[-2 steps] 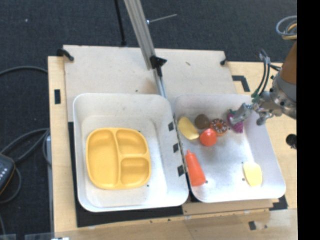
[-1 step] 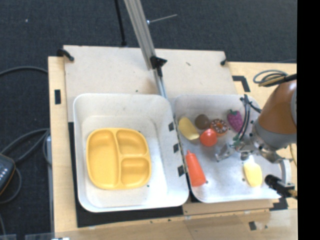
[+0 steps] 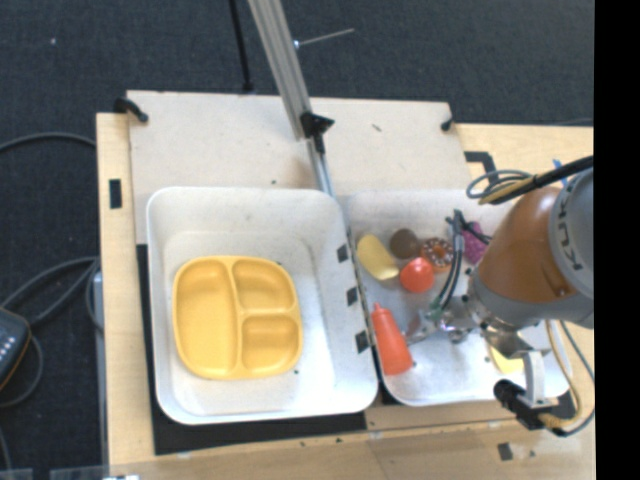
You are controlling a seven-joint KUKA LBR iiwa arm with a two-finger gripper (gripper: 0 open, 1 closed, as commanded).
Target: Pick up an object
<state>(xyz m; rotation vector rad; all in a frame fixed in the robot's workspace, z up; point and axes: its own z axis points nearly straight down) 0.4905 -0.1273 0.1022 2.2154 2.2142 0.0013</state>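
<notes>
The right bin (image 3: 440,386) holds several small objects. A pale yellow piece (image 3: 377,257) lies at its far left, with a brown lump (image 3: 404,242) behind it and a red ball (image 3: 417,274) beside it. An orange-red bottle-shaped object (image 3: 391,340) lies along the bin's left wall. My gripper (image 3: 441,324) hangs low in the middle of this bin, just right of the orange-red object and below the red ball. Nothing shows clearly in its grasp. The arm's orange band (image 3: 520,253) covers the bin's right part.
The left bin (image 3: 250,218) holds a yellow divided plate (image 3: 238,316). A purple item (image 3: 471,234) and a small patterned item (image 3: 437,250) sit at the right bin's far side. A yellow scrap (image 3: 507,361) peeks out under the arm. A metal pole (image 3: 285,58) rises behind the bins.
</notes>
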